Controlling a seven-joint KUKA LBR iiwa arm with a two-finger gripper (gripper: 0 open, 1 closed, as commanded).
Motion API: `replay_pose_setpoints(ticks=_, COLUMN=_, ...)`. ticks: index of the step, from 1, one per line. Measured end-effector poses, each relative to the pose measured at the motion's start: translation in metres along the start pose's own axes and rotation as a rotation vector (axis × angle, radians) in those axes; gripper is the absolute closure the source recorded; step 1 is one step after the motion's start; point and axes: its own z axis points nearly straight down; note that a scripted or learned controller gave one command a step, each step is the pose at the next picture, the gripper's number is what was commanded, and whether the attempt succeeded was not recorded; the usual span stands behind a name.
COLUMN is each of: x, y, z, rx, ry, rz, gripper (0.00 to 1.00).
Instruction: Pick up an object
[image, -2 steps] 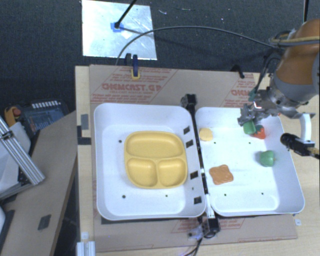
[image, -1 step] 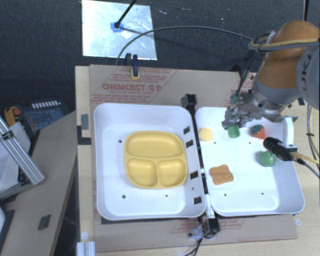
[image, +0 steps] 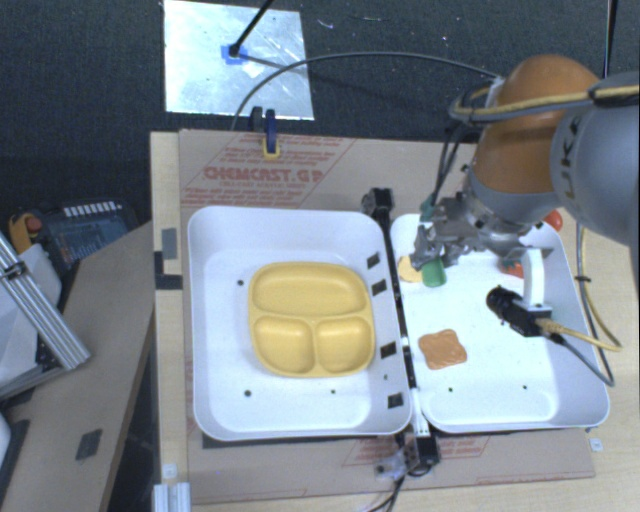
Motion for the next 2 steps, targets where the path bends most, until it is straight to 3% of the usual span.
replay_pose_setpoints(ticks=2, x=0.093, y=-0.034, z=0.002, rx=0.001, ry=0.0, rz=0.0, gripper=1.0)
